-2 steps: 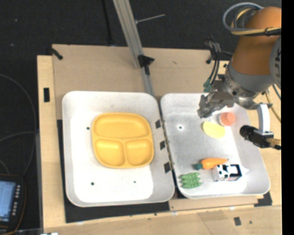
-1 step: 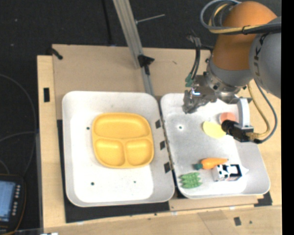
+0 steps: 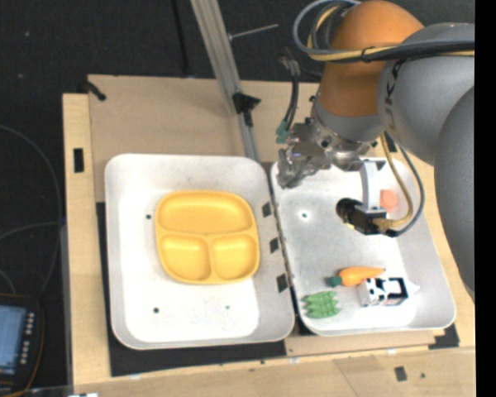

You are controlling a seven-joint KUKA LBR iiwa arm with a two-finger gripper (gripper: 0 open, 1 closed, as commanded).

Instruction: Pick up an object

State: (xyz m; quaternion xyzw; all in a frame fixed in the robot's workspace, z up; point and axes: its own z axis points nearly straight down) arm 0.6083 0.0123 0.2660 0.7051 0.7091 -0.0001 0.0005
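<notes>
My gripper point(image 3: 293, 169) hangs below the orange wrist band, over the far left corner of the right bin point(image 3: 430, 304). Nothing shows in its grasp. Near that bin's front edge lie an orange carrot point(image 3: 361, 275), a black-and-white patterned block point(image 3: 385, 290) touching it on the right, and a small green piece point(image 3: 321, 305) to the left. A salmon-pink block point(image 3: 388, 198) sits by the bin's right side, partly hidden behind a white and black fitting point(image 3: 365, 209) on the arm. The gripper is well apart from all of these.
The left bin point(image 3: 128, 304) holds a yellow divided plate point(image 3: 207, 236) at its middle. A slanted metal rail point(image 3: 223, 64) runs down to the gap between the bins, close to the gripper. The grey arm covers the right bin's far right part.
</notes>
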